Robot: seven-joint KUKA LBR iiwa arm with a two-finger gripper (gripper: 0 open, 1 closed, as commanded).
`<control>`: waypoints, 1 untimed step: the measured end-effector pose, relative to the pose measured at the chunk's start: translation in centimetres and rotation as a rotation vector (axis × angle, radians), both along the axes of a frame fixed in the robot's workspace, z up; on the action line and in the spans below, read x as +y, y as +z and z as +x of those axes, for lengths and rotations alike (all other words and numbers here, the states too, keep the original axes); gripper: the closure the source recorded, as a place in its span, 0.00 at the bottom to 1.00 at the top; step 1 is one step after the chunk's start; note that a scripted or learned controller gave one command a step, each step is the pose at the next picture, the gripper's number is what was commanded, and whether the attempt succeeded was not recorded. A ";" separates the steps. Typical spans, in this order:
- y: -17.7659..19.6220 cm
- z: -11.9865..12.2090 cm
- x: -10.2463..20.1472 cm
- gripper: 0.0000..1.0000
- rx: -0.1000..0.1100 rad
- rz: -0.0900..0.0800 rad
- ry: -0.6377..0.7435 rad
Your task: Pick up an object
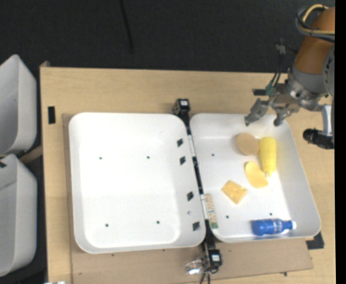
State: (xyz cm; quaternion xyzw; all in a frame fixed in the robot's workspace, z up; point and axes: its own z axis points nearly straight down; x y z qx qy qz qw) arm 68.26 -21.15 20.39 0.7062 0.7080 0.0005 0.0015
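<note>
My gripper (267, 116) hangs open above the far edge of the right bin (297, 209), with nothing between its fingers. Just below it in the bin lie a tan round piece (246, 144) and a yellow corn cob (268, 154), side by side. A yellow chip-like piece (256, 174) rests against the cob's near end. An orange cheese-like wedge (234, 191) lies toward the bin's middle. A blue bottle (272, 226) lies on its side near the front rim.
The left bin (128, 179) sits beside the right one, joined at a divider with black clips (191, 158). White blocks (4, 158) stand at the far left off the wooden bench (131, 90).
</note>
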 end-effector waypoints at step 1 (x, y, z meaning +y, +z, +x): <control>-8.9 0.8 3.8 0.00 -0.004 -0.002 0.000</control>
